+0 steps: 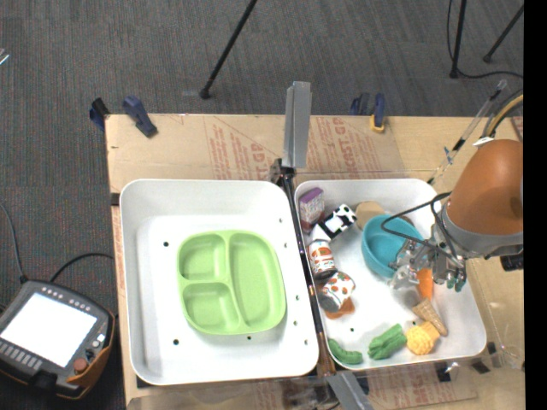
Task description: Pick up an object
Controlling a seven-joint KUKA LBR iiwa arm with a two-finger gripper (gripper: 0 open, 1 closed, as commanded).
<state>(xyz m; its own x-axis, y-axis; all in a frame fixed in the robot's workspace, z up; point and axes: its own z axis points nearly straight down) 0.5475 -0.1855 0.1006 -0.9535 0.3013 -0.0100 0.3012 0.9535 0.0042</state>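
1. The arm [487, 190] comes in from 3 o'clock and hangs over the right bin [474, 314], its orange band above the wrist.
2. The gripper [425, 273] sits low inside that bin, at the 3 o'clock rim of the teal bowl [385, 248].
3. An orange piece [426, 284] shows just beneath the gripper; whether it is pinched or only lying there, I cannot tell, nor whether the gripper is released or clenched.
4. At 6 o'clock from the gripper lies a cone [432, 318], and just past it a yellow toy [418, 340].
5. A green toy [386, 342] lies at 9 o'clock from the yellow one, and a green pod [345, 350] sits further toward the bin's 7 o'clock corner.
6. Along the bin's 9 o'clock wall, from top down: a purple box [311, 204], a black-and-white toy [339, 220], a can [321, 258] and a cup [337, 292].
7. The left bin [145, 229] holds a green tray [231, 282] with three compartments, near its centre.
8. A tablet [47, 330] rests on the floor at 8 o'clock of the bench.
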